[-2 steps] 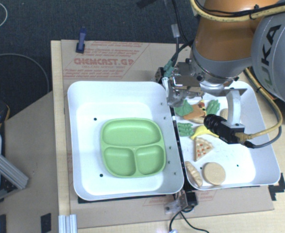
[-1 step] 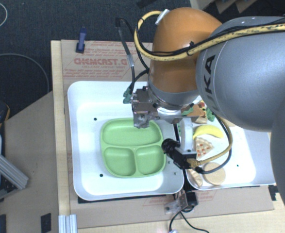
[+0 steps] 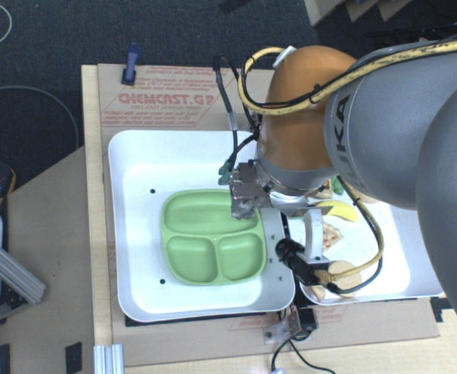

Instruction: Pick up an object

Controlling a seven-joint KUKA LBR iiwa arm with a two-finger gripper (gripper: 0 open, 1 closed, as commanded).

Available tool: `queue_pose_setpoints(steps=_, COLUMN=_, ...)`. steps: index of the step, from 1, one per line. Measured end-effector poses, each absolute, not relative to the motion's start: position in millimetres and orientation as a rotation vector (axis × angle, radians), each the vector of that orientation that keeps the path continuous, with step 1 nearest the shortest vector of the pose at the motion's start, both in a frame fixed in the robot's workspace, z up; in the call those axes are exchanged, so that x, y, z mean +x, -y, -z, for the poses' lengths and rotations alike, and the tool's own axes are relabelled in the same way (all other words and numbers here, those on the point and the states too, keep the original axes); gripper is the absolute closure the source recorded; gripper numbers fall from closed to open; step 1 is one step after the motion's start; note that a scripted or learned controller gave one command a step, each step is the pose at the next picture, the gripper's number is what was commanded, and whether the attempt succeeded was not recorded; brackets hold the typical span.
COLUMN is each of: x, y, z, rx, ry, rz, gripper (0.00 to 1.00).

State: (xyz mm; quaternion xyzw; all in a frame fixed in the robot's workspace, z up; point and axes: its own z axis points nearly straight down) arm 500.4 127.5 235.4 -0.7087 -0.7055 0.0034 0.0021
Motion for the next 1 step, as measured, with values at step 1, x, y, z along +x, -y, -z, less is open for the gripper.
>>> queue_pose_setpoints(steps=1, x=537.3, y=-88.6, z=-181.3, rx=-2.225, ry=2.214, rz=-0.009, gripper=1.00)
